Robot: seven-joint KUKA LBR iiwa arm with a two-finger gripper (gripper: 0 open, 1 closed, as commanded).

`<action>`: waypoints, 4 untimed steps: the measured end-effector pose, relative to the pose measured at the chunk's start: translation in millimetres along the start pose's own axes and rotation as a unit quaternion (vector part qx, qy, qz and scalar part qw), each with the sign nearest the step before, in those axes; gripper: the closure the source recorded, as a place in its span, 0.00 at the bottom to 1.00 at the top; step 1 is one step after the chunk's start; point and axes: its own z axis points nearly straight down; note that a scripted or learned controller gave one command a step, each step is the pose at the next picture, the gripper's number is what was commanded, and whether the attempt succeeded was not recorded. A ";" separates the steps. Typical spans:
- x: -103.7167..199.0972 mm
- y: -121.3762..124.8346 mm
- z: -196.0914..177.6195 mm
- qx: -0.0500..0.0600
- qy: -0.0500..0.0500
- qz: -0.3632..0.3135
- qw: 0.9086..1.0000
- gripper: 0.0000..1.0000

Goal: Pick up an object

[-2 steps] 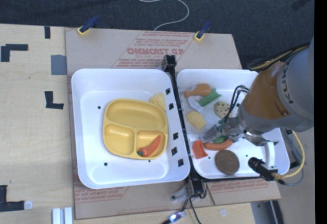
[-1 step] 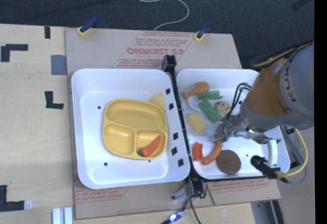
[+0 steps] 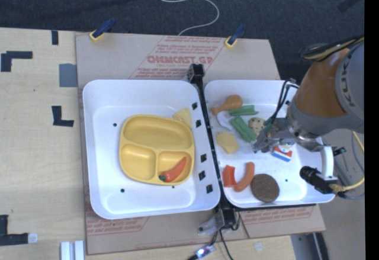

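Across the desk point(image 3: 35, 134) from our gripper point(image 3: 263, 141) sits the left bin point(image 3: 98, 193), holding a yellow divided plate point(image 3: 148, 140) with a toy chili point(image 3: 173, 171) in one compartment, likely sorted away. Our gripper hangs low in the right bin point(image 3: 296, 196); whether it is spread or pinching, we cannot tell. Just beside it lies the green bean point(image 3: 241, 127), our likeliest target, its long axis slanting toward the gripper. Below it rest a brown disc point(image 3: 265, 187) and a sausage point(image 3: 245, 177).

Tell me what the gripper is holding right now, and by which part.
Cannot be told. The gripper is low in the right bin, near the cookie and green bean, but nothing shows between its fingers.
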 end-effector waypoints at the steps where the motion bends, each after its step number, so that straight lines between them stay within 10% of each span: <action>1: 6.1 5.7 -60.1 0.000 0.000 0.000 1.000 1.00; 2: 6.7 6.1 -74.2 0.002 0.000 0.000 1.000 1.00; 4: 53.8 90.6 -80.8 0.001 0.000 -0.001 1.000 1.00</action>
